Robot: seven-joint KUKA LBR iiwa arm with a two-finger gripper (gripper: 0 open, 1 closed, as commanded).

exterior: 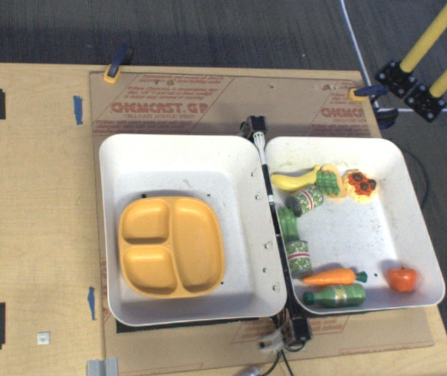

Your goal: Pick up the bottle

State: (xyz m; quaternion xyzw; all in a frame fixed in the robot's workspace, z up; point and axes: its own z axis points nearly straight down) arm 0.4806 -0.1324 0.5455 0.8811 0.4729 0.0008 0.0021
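Two green bottles lie in the right bin. One bottle lies on its side along the bin's front wall, its cap pointing right. The other bottle lies along the left wall, its length running front to back, with a red and white label near its lower end.
An orange carrot lies just behind the front bottle. A tomato sits at the front right. A banana, a small can, a green item and a small pizza crowd the back. A yellow divided plate lies in the left bin.
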